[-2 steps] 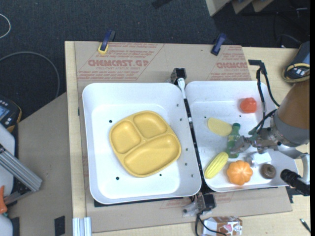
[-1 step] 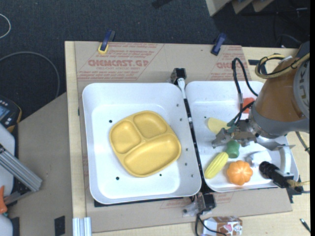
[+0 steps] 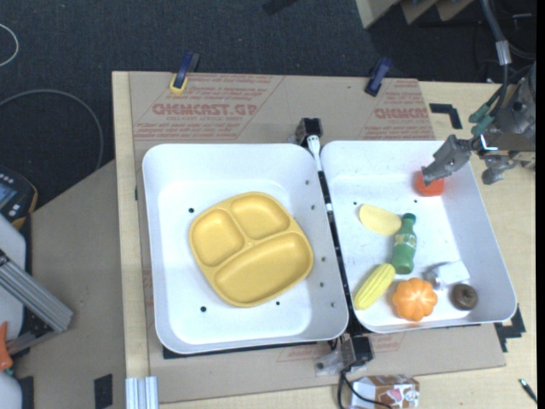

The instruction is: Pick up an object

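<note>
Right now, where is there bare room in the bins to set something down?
Left bin: bare floor around the yellow tray, widest along its far edge. Right bin: bare far-left corner. Crowded near the bottle, corn and orange.

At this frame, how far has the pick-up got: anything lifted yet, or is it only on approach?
Nothing looks lifted. The lemon, green bottle, corn, orange pumpkin and brown donut all lie in the right bin. In hand: the end effector sits at the red object near that bin's far edge; a grip on it cannot be confirmed. Left: a secure grasp and the lift.
</note>
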Controlling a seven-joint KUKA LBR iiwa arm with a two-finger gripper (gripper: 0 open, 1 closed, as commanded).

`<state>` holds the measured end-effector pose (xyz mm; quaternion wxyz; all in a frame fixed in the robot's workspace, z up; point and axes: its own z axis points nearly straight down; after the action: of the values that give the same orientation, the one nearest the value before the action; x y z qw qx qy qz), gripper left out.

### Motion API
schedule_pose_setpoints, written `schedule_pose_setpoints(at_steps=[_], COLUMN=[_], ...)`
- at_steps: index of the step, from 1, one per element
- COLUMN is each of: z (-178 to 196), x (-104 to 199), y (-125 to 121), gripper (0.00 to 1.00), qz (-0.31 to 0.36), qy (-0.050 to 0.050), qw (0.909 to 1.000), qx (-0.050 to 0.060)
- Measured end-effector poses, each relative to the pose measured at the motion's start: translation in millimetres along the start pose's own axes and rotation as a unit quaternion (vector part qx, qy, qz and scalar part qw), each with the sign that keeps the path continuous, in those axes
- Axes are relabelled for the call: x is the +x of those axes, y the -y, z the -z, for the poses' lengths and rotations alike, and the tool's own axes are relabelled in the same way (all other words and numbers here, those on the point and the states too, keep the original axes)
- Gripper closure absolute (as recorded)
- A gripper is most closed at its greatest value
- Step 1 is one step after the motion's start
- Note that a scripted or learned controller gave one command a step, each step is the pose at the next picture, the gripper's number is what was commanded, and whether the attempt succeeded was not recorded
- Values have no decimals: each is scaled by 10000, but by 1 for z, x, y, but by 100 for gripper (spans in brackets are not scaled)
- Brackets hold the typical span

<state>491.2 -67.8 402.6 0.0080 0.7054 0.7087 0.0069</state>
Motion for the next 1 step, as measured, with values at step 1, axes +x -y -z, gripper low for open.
schedule_pose_setpoints(at_steps=[1], z=[1], x=[0], y=[1], gripper=[100], qz=[-12], qy=[6], qw=[10000], qx=[79])
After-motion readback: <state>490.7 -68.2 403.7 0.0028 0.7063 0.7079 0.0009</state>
